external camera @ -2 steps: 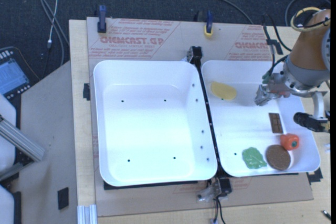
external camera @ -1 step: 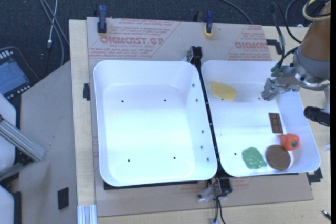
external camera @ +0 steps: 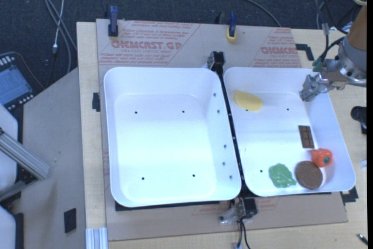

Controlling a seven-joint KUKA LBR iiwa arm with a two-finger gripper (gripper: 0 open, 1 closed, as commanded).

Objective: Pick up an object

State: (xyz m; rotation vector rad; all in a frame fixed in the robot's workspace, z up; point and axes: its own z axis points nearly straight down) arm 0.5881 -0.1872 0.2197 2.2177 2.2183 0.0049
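The right bin (external camera: 256, 154) holds a yellow flat piece (external camera: 248, 101) near its back left. A small brown bar (external camera: 305, 136) lies toward the right wall. A green lump (external camera: 281, 175), a round brown disc (external camera: 308, 175) and an orange-red toy (external camera: 321, 157) sit close together at the front right. My gripper (external camera: 311, 88) hangs over the bin's back right corner, above the rim and well apart from all the objects. Nothing shows between its fingers.
The left bin (external camera: 116, 143) stands beside the right one, with a black clip (external camera: 217, 59) at the back where they meet. Blue (external camera: 112, 13) and yellow (external camera: 232, 32) clamps hold the board at the back. Cables run across the dark floor behind.
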